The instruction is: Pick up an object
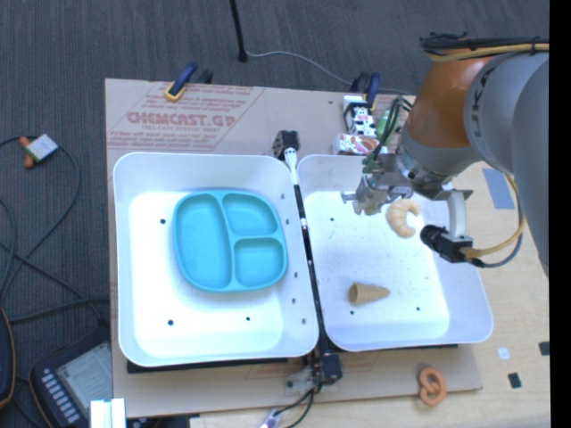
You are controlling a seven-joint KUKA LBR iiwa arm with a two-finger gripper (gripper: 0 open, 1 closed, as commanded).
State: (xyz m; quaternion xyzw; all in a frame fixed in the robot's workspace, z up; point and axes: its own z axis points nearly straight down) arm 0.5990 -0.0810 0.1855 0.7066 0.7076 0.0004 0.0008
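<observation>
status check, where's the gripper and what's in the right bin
Gripper over right bin, top edge, nothing seen in it. Croissant just beside it, cone further down. Nothing in the way.

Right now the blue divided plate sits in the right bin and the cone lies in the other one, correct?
Not quite: the camera view shows the blue divided plate in the left bin, not the right. The cone does lie in the other bin, on the right.

Tray (pixel 229 241) in L bin (pixel 134 328); cone (pixel 367 292) in R bin (pixel 464 324).
</observation>
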